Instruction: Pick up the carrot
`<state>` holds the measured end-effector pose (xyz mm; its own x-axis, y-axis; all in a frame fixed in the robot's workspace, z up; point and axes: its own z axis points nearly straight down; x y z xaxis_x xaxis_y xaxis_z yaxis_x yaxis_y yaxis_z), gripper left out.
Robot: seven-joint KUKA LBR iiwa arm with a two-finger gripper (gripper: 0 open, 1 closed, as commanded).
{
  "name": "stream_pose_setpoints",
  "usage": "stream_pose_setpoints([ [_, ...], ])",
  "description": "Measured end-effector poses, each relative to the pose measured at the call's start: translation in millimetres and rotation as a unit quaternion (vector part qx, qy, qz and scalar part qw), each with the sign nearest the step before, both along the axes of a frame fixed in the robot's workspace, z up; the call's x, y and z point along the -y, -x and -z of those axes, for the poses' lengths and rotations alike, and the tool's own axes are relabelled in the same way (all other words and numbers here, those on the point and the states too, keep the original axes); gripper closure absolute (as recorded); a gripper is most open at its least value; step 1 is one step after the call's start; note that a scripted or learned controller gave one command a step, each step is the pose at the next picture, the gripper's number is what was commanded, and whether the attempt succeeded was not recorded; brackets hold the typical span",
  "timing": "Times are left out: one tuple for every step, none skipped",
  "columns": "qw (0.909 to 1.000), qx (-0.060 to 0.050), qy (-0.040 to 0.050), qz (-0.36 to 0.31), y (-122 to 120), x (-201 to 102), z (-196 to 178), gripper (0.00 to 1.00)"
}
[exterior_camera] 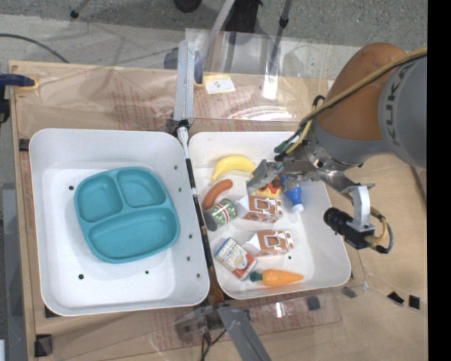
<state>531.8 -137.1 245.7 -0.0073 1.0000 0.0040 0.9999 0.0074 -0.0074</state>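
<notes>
The carrot (281, 278), orange with a green stub at its left end, lies flat at the front edge of the right bin (327, 265). My gripper (269, 179) hangs over the middle of that bin, well behind the carrot and apart from it. It sits just above a small orange-and-white carton (264, 207), between the banana (233, 165) and a blue bottle (293, 197). The grey arm comes in from the right behind it.
The right bin also holds a red sausage (216, 192), a green-labelled can (222, 213), and two more small cartons (274, 241) (234, 257) close to the carrot. The left bin (45, 277) bears a teal divided plate (126, 213).
</notes>
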Motion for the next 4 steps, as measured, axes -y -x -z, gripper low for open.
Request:
stream_pose_setpoints([
  [0.9983,0.001,-0.0003,-0.058,79,-29,-55,0.0],
  [0.9957,0.0,0.0023,0.092,-42,-39,53,0.0],
  [0.9998,0.003,0.0025,-0.022,-33,21,39,0.0],
  [0.9943,0.002,-0.0004,-0.107,79,15,7,0.0],
])
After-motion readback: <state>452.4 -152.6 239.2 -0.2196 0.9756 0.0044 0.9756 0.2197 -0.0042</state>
